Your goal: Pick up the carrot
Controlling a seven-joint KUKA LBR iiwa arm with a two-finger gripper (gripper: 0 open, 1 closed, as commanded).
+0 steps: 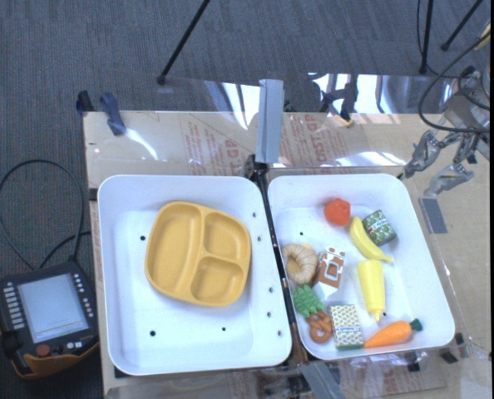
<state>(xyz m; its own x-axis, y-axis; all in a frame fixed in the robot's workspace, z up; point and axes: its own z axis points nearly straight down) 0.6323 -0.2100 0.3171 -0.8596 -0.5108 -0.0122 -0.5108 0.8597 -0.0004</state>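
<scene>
The carrot point(387, 335) is orange with a green top. It lies flat in the front right corner of the right bin point(426, 248), its green end pointing right. A green-and-white box point(345, 325) lies just to its left and a yellow bottle point(371, 287) just behind it. My gripper point(443, 168) hangs off the bin's far right corner, above the bench and well away from the carrot, with nothing visibly in it.
The right bin also holds a red tomato point(338, 211), a banana point(366, 239), a green can point(379, 227), a donut point(299, 262), a small carton point(332, 268), broccoli point(307, 300) and a pretzel point(319, 328). A yellow divided plate point(199, 253) lies in the left bin point(118, 306).
</scene>
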